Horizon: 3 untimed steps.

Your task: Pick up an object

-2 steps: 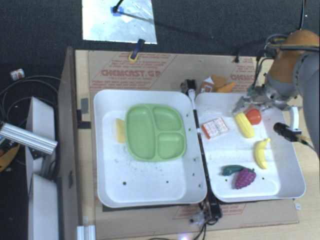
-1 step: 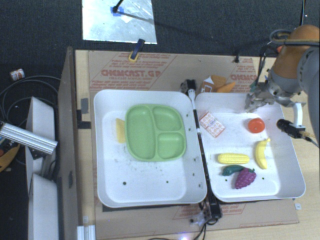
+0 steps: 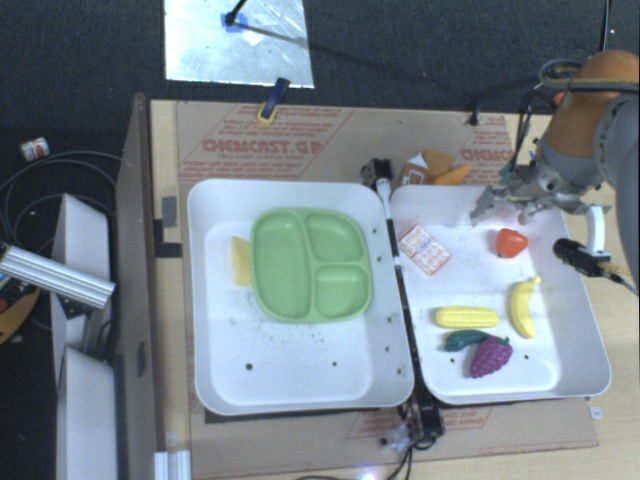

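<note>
The right bin (image 3: pixel 575 298) holds a red pepper-like toy (image 3: pixel 511 242), a red-and-white packet (image 3: pixel 424 249), a yellow corn cob (image 3: pixel 466 317), a banana (image 3: pixel 523 308), a dark green piece (image 3: pixel 462 340) and purple grapes (image 3: pixel 490 355). My gripper (image 3: pixel 512 204) hangs over the bin's far right part, just above and behind the red toy. Its fingers stand spread, open, with nothing between them.
The left bin (image 3: pixel 215 318) carries a green divided plate (image 3: pixel 309 265) with a yellow piece (image 3: pixel 240 261) tucked at its left edge. An orange item (image 3: pixel 441 169) lies on the cardboard behind the bins. A black part (image 3: pixel 580 256) of the arm overhangs the right bin's right rim.
</note>
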{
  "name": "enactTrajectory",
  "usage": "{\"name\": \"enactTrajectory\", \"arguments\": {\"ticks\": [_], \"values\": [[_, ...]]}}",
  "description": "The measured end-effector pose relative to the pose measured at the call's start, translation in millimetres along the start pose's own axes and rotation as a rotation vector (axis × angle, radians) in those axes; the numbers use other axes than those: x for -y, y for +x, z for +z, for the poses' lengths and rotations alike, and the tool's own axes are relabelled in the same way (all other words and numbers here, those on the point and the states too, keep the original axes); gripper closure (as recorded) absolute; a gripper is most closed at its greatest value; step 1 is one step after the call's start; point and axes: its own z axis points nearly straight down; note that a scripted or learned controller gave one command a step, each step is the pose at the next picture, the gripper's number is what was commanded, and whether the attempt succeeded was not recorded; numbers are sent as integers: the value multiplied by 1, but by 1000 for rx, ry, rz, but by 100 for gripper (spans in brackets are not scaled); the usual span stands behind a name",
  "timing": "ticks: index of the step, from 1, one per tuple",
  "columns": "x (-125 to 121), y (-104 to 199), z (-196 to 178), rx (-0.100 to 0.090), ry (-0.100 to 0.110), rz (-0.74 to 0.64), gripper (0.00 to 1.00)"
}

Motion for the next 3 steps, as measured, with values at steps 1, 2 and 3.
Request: {"name": "enactTrajectory", "arguments": {"ticks": [1,2,3], "values": [[13,-17,24,-2,6,10,0],[21,-16,27,-2,6,8,0],[19,-16,14,0,-1,6,100]]}}
